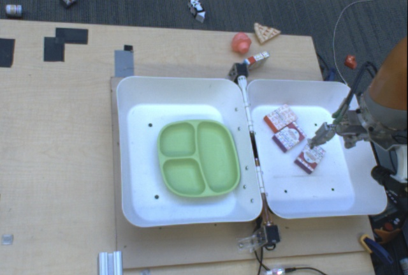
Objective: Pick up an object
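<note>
Three small red-and-white packets lie in the right bin. One packet is nearest the back, a second sits just in front of it, and a third lies a little to their right. My gripper reaches in from the right, low over the bin. Its tip is just above the third packet and right of the second. Nothing shows held in it.
The left bin holds a green divided plate. Behind the bins on the bench lie a red ball, a toy pizza slice and a small tube. Cables run near the right bin's right rim.
</note>
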Robot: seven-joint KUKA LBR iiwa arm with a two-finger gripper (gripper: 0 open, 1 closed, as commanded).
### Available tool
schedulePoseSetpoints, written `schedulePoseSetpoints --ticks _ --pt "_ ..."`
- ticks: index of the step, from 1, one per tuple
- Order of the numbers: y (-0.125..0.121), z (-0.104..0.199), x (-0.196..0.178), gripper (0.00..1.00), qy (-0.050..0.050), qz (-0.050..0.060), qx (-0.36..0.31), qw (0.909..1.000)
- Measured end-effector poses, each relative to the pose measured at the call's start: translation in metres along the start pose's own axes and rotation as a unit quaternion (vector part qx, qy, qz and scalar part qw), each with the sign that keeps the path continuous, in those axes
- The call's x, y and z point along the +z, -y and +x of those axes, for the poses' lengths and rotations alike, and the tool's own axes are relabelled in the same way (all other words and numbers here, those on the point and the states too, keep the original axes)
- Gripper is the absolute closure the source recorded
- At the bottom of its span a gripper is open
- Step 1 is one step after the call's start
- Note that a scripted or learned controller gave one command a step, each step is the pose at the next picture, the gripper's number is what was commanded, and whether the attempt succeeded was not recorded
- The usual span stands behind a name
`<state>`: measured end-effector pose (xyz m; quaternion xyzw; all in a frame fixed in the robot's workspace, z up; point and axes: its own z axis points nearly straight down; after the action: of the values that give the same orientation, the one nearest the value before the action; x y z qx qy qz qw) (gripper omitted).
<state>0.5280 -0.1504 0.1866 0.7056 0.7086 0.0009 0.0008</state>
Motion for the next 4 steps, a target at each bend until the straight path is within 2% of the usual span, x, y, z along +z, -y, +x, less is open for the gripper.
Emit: schedulePoseSetpoints --ticks 1,2,3,4 --pt "0.039 0.028 0.1 0.0 0.0 -0.003 0.001 1.0" --pt "0.037 0.028 0.088 1.0 0.001 -0.006 0.001 1.0" --pt "0.037 0.028 0.088 0.0 0.001 -0.006 0.001 1.0" --pt "0.039 0.061 0.099 0.0 0.002 -0.004 0.001 1.0"
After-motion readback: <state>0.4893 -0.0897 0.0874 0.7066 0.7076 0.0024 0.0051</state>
